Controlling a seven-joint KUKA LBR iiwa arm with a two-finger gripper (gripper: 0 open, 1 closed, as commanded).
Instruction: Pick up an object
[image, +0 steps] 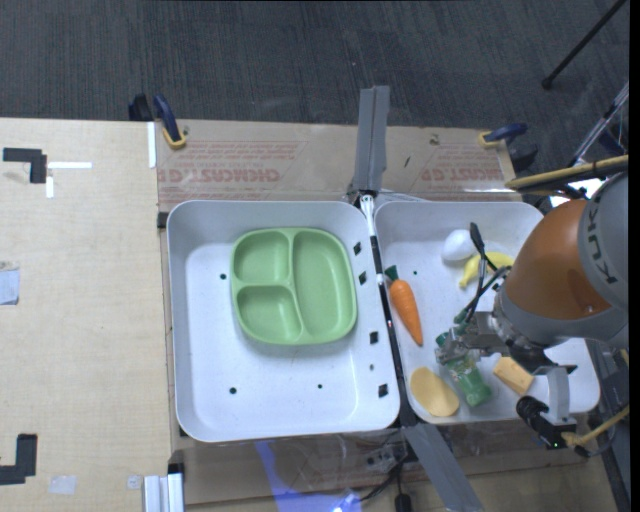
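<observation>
Gripper (458, 350) sat low in the right bin (425, 225), near its front edge, directly over a green object (472, 385); can't tell its grip state. Carrot (404, 309) lay just left of it, long axis front-to-back along the bin's left wall.

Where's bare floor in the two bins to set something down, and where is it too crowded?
Left bin: bare floor all around the green divided plate, widest below it. Right bin: a small patch between the carrot and the white egg. Crowded at the lower right, where the gripper hangs over the green item, beside the yellow chip.
</observation>
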